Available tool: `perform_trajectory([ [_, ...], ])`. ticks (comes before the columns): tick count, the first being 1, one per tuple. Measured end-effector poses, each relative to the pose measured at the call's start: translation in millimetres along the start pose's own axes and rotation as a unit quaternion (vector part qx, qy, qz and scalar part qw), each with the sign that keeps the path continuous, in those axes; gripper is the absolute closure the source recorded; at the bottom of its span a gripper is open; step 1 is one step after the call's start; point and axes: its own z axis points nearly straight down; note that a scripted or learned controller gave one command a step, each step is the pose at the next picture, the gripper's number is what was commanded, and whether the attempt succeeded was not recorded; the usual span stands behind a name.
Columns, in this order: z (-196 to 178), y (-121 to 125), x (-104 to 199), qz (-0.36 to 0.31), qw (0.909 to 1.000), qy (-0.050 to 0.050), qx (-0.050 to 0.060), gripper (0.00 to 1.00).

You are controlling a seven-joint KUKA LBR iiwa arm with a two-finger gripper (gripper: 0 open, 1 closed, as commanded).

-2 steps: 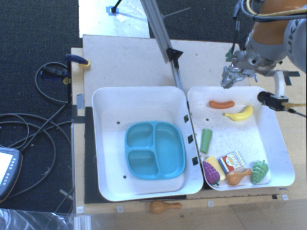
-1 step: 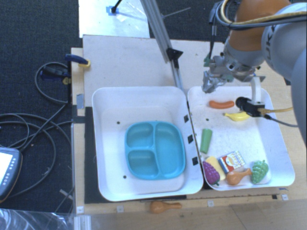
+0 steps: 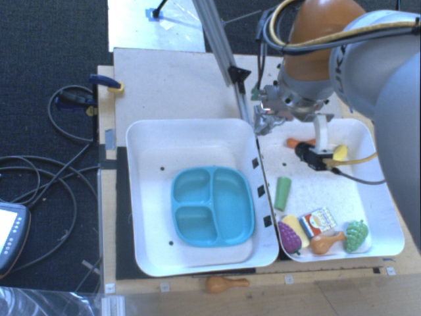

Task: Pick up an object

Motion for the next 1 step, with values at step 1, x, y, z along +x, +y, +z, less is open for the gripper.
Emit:
perform_trajectory([
  [1,-7.8,-9.7,59.5,-0.001,1.0,0.001,-0.001,1.0],
])
